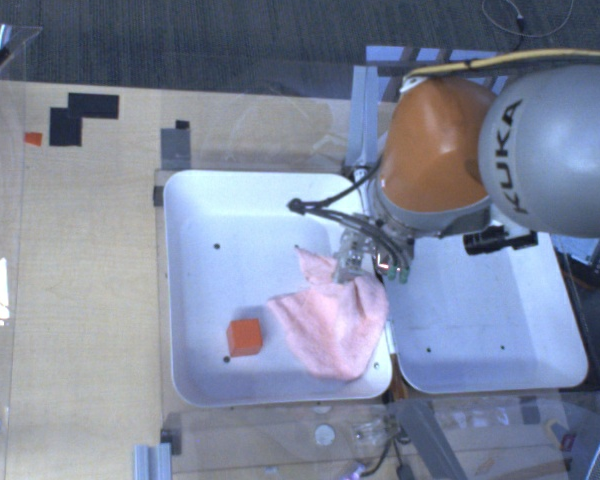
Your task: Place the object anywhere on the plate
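Observation:
A pink cloth (332,326) lies crumpled in the right part of the left white bin (205,268), its lower right side reaching the bin's right wall. An upper corner of the cloth rises in a peak toward the gripper (354,266), which hangs right at the cloth's top edge, under the arm's orange band (430,148). The wrist hides the spot where gripper and cloth meet. A small orange-red cube (245,337) rests on the bin floor to the left of the cloth, apart from it.
The right white bin (490,318) sits next to the left one, partly under the grey arm (555,148). Black and orange markers (75,118) lie on the wooden bench at the far left. A cable (320,208) loops out from the wrist.

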`<state>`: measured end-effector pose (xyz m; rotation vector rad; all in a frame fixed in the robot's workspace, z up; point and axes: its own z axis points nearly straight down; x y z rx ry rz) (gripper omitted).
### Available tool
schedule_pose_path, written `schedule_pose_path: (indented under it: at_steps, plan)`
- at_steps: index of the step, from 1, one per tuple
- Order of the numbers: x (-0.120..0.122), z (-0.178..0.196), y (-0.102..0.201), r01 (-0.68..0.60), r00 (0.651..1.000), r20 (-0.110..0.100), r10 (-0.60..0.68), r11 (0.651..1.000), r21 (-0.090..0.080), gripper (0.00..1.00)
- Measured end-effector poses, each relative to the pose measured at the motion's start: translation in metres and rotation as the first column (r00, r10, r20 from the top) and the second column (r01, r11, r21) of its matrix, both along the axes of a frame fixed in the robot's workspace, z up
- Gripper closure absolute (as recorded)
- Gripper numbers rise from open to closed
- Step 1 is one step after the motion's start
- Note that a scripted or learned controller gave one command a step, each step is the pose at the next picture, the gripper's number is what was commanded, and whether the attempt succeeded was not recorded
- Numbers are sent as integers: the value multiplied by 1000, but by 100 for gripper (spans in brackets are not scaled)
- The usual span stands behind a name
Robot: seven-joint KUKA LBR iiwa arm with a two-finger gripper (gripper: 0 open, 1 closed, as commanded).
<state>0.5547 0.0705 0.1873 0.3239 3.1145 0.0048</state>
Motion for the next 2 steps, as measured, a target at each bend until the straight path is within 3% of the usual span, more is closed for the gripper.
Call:
schedule_pose_path:
  at_steps: [1,2]
  plan:
    - [-29,-2,2,31,1000,-3,-31,1000,1,100]
    - [-15,0,-118,17,1000,3,-17,1000,-3,100]
